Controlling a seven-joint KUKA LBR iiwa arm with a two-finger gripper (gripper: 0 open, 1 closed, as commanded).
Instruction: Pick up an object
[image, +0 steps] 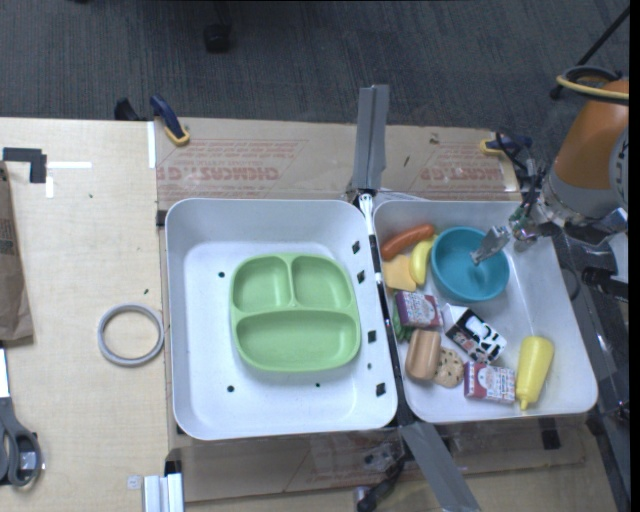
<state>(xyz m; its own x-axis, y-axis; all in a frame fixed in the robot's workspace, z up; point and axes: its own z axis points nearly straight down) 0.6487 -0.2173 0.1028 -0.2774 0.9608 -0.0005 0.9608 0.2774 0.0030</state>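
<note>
The right bin (560, 300) holds several small objects. A blue bowl (462, 272) sits at its back, with an orange-red sausage shape (408, 240) and a yellow piece (413, 266) to its left. Nearer the front lie a green and pink packet (417, 311), a black and white item (476, 335), a brown cylinder (423, 353), a cookie (449, 371), a red carton (489, 382) and a yellow bottle (533, 368). My gripper (490, 246) hangs over the right part of the blue bowl, reaching in from the right. Nothing is visibly held.
The left bin (190, 300) carries a green divided plate (295, 312). On the bench to the left lie a tape ring (131, 333), scissors (18, 455) and a brown bag (12, 270). A grey bar (371, 140) stands behind the bins' joint.
</note>
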